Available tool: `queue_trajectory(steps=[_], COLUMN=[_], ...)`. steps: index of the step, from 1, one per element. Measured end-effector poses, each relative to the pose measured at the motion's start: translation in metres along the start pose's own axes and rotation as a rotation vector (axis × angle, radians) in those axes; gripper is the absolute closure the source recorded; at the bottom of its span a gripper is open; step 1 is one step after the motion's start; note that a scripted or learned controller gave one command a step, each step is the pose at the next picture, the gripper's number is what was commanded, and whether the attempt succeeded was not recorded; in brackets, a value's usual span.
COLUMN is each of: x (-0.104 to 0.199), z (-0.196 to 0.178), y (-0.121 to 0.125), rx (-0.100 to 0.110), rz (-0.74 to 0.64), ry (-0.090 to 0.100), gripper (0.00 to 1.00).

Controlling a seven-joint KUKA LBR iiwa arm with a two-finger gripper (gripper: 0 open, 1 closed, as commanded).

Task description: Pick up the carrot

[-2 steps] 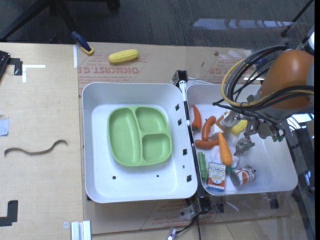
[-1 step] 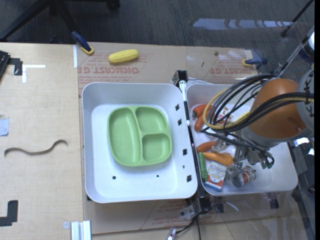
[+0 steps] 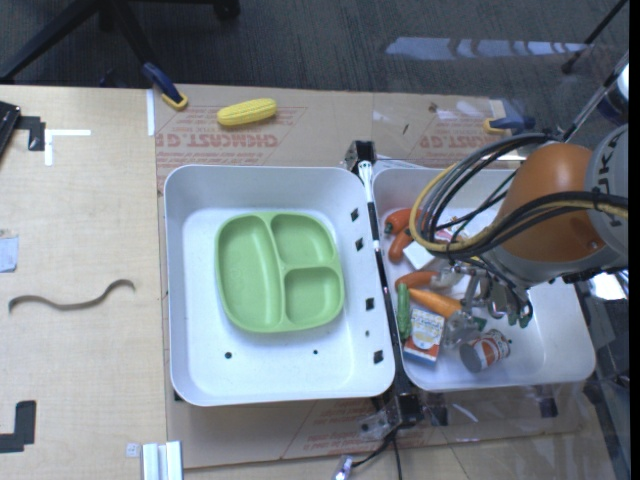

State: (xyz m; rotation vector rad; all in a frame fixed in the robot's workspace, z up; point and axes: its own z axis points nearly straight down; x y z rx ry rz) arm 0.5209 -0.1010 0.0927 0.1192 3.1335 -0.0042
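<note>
Although cluttered, the right bin (image 3: 560,363) shows the carrot (image 3: 432,301) plainly: an orange taper with a green tip, lying flat on the bin floor near the left wall, just above a small carton (image 3: 426,333). A second orange piece (image 3: 399,236) lies further up the same wall; which of the two is the task's carrot cannot be settled, but the lower one sits nearer the pincer (image 3: 487,303). Judged as a toy vegetable, it should be light, stiff and smooth, so liable to slip or roll under a poor grip. Best hold would be across the thick middle, fingers set square to its long axis, clear of the carton touching it below. A round can (image 3: 485,350) lies close by to the right. The pincer hangs low over the bin just right of the carrot, under the orange band (image 3: 550,208) and looped cables (image 3: 470,183); whether it is apart or together cannot be told. Nothing is seen held. The left bin (image 3: 190,268) carries a green tray (image 3: 281,271). A yellow corn cob (image 3: 246,113) lies on the desk (image 3: 80,228) beyond.
</note>
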Motion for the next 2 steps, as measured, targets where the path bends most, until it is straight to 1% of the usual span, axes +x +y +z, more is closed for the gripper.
queue_trajectory(steps=[1,2], x=[-0.0055,-0.007], z=[-0.0005,-0.0097], y=[-0.0004,0.0017], rx=[0.009,0.006], rz=[0.295,0.292], ry=[-0.001,-0.004], gripper=[0.0,1.0])
